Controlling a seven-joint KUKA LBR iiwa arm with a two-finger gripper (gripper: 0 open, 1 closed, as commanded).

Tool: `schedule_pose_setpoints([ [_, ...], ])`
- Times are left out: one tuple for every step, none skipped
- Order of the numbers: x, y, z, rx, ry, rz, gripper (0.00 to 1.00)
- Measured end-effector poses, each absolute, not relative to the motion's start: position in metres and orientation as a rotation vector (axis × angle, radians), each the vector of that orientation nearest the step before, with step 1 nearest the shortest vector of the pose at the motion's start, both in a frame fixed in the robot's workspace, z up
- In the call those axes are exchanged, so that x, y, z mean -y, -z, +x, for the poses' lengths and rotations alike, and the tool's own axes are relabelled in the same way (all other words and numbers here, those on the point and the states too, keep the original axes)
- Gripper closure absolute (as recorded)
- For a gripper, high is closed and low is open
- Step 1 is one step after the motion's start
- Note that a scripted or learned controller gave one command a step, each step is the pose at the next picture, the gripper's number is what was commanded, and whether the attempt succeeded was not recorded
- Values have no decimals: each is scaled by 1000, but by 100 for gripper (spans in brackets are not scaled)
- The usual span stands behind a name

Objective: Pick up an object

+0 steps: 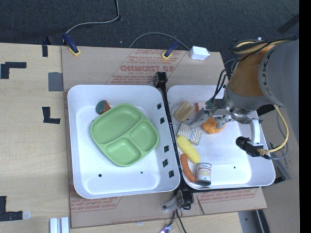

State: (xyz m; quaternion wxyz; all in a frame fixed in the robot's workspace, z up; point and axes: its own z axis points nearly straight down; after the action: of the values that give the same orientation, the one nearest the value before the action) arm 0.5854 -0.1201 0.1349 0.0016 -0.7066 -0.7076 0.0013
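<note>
Camera view: arm enters from right, gripper [210, 114] low in right bin [252, 176], just above/touching orange fruit [211, 126]. Can't tell finger state or whether anything's held. Nearby: bread [183, 111], corn [188, 148], carrot [187, 167], can [203, 173]. Left bin [80, 130]: green tray [124, 134], small ball [102, 107] at its top-left edge.

A dark grey carpet [146, 8] fills the top of the frame, with a thin black cable [109, 19] trailing across it. Below it lies a pale wooden benchtop [24, 159] marked with black tape pieces [48, 115] at the left. A brown cardboard sheet [141, 69] with red print covers the bench's middle, fastened at its upper edge by blue-and-yellow clamps [72, 45].
</note>
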Motion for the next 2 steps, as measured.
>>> schedule_pose_setpoints([
  [100, -86, 541, 2222, -1, -2225, 0],
  [106, -86, 628, 2226, 3, -2223, 0],
])
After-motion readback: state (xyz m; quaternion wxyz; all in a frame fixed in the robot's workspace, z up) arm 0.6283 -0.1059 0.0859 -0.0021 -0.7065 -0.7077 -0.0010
